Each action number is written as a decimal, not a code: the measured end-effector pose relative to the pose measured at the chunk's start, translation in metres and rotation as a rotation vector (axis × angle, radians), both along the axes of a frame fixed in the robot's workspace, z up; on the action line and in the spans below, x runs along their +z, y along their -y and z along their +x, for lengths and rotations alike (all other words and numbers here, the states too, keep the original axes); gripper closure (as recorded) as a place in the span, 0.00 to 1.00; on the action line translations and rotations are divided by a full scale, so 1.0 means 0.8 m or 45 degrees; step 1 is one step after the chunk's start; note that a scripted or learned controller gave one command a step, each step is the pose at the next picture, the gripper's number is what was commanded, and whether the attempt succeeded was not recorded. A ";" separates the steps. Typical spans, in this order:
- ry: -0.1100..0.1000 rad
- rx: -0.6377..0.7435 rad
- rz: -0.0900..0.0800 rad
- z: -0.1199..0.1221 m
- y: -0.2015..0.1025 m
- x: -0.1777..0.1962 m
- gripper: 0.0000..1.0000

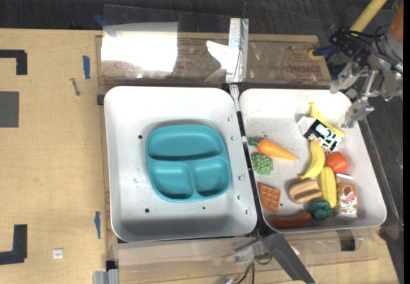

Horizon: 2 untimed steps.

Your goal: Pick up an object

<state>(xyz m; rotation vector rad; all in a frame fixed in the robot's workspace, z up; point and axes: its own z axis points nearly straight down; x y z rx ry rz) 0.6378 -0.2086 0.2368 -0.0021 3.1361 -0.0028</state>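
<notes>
The right bin point(282, 104) holds several toy foods. Among them are a yellow banana point(314, 156), an orange carrot point(277, 149), a red tomato point(337, 161), a corn cob point(328, 186), a bread roll point(305, 190) and a black-and-white packet point(322, 134). My gripper point(351, 102) hangs over the bin's far right corner, up and to the right of the packet. It is open with nothing between its fingers, and it touches none of the items.
A teal divided plate point(188, 161) lies in the left bin point(122, 116). Also in the right bin are a green bumpy piece point(261, 163), a waffle point(270, 196), a sausage point(291, 220) and a small carton point(346, 198). A clear panel stands behind both bins.
</notes>
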 end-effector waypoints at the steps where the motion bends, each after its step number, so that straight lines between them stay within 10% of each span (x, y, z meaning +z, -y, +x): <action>1: 0.004 0.078 0.000 -0.088 -0.029 -0.177 0.00; 2: 0.000 -0.173 0.004 -0.152 -0.023 -0.187 0.00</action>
